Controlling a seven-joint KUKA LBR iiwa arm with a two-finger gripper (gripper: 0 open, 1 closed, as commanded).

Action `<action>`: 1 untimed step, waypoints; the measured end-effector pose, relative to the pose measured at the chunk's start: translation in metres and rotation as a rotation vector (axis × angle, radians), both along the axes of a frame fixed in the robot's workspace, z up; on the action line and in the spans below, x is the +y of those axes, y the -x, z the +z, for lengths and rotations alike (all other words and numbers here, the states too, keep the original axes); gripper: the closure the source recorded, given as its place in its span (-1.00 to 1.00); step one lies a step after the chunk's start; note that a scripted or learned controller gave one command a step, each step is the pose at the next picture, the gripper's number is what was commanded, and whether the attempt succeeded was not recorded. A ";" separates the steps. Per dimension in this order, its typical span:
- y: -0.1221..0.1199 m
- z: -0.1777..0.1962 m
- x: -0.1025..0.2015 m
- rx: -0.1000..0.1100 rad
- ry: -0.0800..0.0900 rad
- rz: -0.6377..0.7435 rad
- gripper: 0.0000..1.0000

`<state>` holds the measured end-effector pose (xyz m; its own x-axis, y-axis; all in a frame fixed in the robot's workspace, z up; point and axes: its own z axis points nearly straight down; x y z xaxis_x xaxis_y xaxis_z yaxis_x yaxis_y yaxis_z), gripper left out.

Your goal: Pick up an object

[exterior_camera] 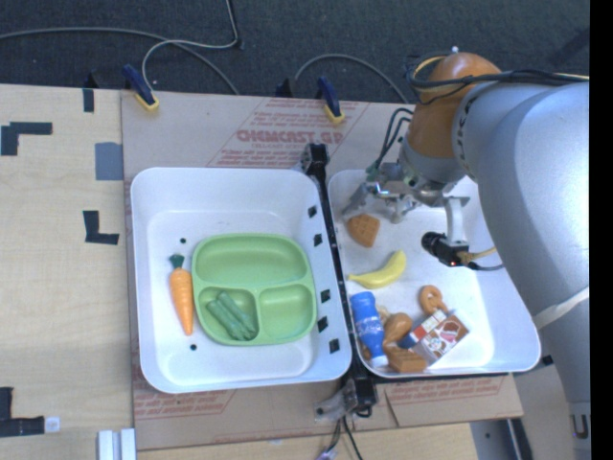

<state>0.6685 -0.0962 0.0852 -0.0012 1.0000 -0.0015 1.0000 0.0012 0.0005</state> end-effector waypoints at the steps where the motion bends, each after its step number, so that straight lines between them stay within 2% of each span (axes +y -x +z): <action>1: 0.005 0.000 0.001 -0.001 0.001 -0.001 -1.00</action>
